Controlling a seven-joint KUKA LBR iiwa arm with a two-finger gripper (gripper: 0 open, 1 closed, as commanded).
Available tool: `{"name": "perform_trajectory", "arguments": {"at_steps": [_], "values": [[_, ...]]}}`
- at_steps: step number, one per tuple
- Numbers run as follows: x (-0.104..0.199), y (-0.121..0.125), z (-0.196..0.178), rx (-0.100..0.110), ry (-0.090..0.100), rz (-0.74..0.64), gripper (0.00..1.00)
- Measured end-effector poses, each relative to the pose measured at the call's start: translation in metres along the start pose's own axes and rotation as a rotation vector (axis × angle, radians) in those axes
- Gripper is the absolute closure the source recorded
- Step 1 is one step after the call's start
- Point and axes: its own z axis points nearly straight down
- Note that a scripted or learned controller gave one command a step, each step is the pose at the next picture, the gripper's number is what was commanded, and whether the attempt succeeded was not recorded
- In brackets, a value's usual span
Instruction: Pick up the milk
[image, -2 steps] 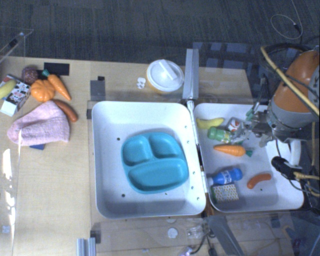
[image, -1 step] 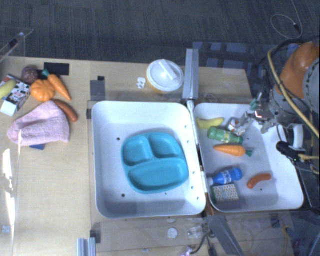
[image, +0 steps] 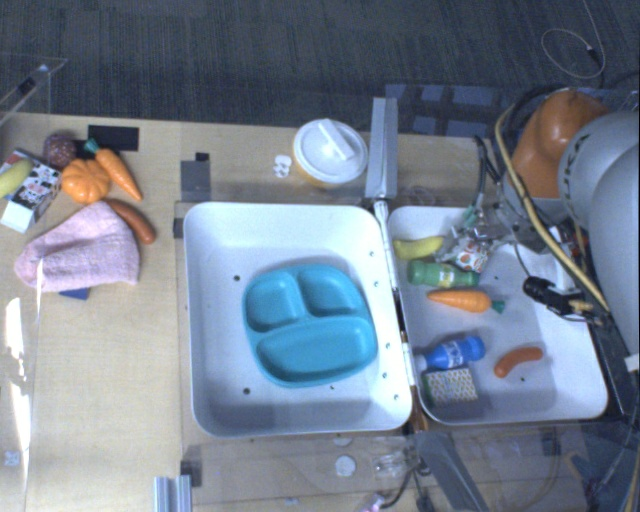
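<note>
A small blue bottle with a white label (image: 452, 353) lies on its side in the lower part of the right bin (image: 580, 400); it looks like the milk. My gripper (image: 470, 243) hangs over the bin's upper part, well above the bottle in the picture and apart from it. The gripper is right beside a yellow banana (image: 418, 245) and a green bottle (image: 440, 273). The grey arm with its orange band (image: 550, 140) comes in from the upper right.
The right bin also holds a carrot (image: 460, 299), a sausage (image: 517, 361) and a grey speckled block (image: 451, 385). A blue divided plate (image: 310, 325) sits in the left bin (image: 215, 300). A pink cloth (image: 80, 250), toy vegetables and a black-and-white carton (image: 33, 188) lie on the bench at left.
</note>
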Motion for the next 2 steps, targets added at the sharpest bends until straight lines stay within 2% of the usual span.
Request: {"name": "perform_trajectory", "arguments": {"at_steps": [1, 2], "values": [[0.001, 0.004, -0.015, -0.012, -0.005, -0.006, 1.0], [-0.017, -0.04, -0.094, 0.001, 0.001, -0.109, 1.0]]}}
